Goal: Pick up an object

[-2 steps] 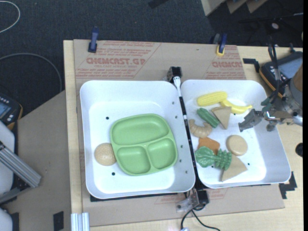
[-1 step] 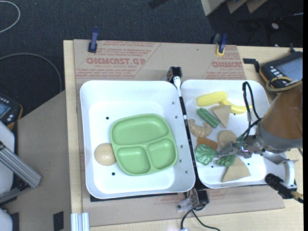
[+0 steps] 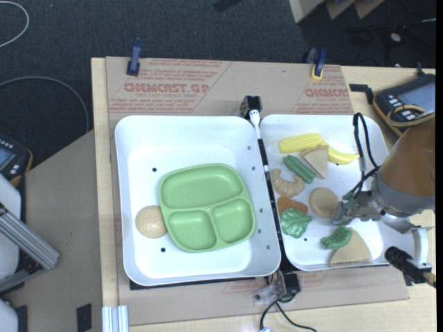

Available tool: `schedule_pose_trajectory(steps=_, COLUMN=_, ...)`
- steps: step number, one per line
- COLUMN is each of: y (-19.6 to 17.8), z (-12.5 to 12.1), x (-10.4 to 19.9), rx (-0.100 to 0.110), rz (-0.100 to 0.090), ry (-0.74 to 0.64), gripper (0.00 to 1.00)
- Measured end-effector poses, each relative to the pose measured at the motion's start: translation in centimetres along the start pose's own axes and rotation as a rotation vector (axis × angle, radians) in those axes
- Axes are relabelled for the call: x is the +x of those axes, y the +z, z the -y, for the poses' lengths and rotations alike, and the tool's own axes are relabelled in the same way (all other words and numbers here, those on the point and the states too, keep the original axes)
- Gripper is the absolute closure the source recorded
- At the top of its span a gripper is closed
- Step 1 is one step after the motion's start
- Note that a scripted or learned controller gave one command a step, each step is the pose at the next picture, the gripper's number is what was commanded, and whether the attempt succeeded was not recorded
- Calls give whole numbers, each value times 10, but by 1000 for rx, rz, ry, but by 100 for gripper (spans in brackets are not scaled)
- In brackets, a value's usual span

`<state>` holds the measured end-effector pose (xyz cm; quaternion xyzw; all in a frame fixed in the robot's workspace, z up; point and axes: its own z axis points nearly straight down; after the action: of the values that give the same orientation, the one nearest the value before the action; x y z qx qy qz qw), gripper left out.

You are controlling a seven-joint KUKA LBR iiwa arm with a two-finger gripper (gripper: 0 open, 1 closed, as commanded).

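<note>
Camera view: the arm's two-finger gripper (image 3: 344, 211) sits just right of the round tan cookie-shaped disc (image 3: 322, 201) in the right white bin (image 3: 367, 258); its opening cannot be judged.

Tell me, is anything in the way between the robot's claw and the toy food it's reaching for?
Nothing visible blocks it. The gripper is already low in the right bin, right beside the round tan piece, with no item between them.

It is a robotics lab: a clamped board (image 3: 208, 81) covers the counter (image 3: 69, 206), with loose cables (image 3: 14, 19) on dark carpet (image 3: 104, 12).
</note>
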<state>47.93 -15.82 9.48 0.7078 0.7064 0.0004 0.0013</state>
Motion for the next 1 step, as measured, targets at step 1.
schedule_pose_trajectory(steps=1, y=11, z=1, x=62, rx=7, rz=-5, ry=-7, gripper=100)
